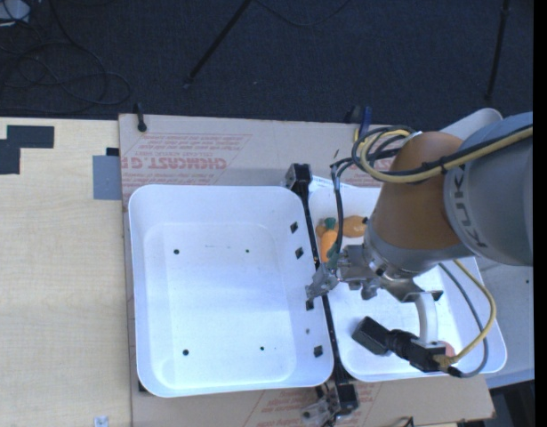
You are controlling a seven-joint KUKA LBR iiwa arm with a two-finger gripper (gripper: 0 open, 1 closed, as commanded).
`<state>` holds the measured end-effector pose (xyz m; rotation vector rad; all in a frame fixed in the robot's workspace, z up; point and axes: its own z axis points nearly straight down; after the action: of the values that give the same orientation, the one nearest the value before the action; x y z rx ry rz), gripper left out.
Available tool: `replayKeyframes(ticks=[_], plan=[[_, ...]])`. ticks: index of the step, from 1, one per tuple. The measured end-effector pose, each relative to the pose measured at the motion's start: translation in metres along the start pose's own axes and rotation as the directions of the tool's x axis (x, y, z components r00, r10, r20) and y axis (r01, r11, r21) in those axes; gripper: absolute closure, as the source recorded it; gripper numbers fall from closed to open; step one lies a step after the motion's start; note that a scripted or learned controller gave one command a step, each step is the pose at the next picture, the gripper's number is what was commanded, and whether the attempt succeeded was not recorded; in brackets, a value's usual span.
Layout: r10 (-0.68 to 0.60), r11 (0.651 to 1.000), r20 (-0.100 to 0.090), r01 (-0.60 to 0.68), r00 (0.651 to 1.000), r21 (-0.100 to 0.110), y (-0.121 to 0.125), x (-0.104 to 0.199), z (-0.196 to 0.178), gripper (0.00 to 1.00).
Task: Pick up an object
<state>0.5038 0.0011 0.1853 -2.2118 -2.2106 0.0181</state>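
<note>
My gripper (324, 283) hangs low at the left side of the right bin (491, 356), close against the black divider between the two bins. The grey wrist with its orange band covers much of this bin. Just beyond the gripper, an orange object (326, 237) lies near the bin's left wall. A second yellow-orange object (354, 227) sits beside it, partly hidden by the arm. I see nothing held by the gripper.
The left bin (157, 238) sits beside the right one, joined by black clips (300, 178) along the shared edge. Both rest on a cardboard sheet (193, 154) on the wooden bench. Dark floor with cables lies beyond the bench.
</note>
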Motion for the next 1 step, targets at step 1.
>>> replayKeyframes(ticks=[1], plan=[[-0.003, 0.999, 0.002, 0.003, 1.000, -0.035, 0.0244, 0.0020, -0.2356, 0.00]])
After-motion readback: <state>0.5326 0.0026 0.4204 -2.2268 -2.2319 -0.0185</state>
